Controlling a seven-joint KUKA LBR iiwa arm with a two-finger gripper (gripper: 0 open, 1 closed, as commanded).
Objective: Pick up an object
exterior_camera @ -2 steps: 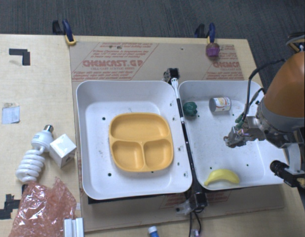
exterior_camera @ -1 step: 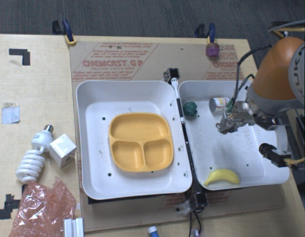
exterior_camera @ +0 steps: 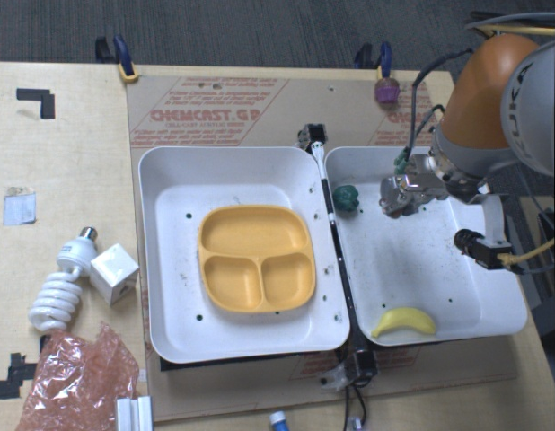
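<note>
In the right bin a yellow banana lies near the front edge. A small dark green object rests at the bin's far left corner. My gripper hangs over the back of the right bin, a little to the right of the green object and well behind the banana. Nothing shows between its metal tips. The left bin holds a yellow divided tray with three compartments.
On the bench left of the bins lie a white spiral light bulb, a small white cube and a crumpled pink plastic bag. A small purple object sits behind the right bin. Clamps hold the board's back edge.
</note>
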